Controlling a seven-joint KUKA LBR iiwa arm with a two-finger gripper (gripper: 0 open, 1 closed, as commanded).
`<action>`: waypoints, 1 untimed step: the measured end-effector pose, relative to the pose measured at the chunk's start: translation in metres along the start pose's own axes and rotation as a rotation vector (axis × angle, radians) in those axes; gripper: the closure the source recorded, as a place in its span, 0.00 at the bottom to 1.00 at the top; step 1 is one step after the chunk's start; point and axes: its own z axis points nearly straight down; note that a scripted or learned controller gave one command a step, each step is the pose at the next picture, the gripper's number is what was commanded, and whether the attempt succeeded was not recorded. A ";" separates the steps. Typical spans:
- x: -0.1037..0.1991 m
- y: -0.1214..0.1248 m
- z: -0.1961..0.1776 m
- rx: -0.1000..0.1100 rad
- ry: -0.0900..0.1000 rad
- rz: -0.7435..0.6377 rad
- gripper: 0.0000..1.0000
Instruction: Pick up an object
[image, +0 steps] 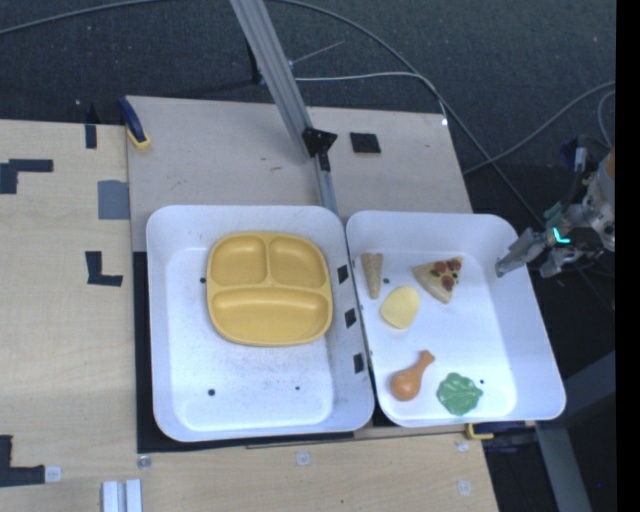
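Tool (522, 258) hovering at right bin's (525, 300) outer rim, holding nothing; finger spread impossible to tell. Nearest target: pizza slice (441, 278), lying flat near bin's top. Best to centre above it, then drop straight, clear of the yellow chip (399, 308).

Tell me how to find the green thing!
Look in the right-hand white bin, the one holding toy food. Go to its near corner, where the green leafy lump lies beside the orange drumstick. It's the bin's one green piece, round and crinkly like lettuce.
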 end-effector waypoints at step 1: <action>0.000 0.001 -0.001 -0.002 -0.001 0.000 0.00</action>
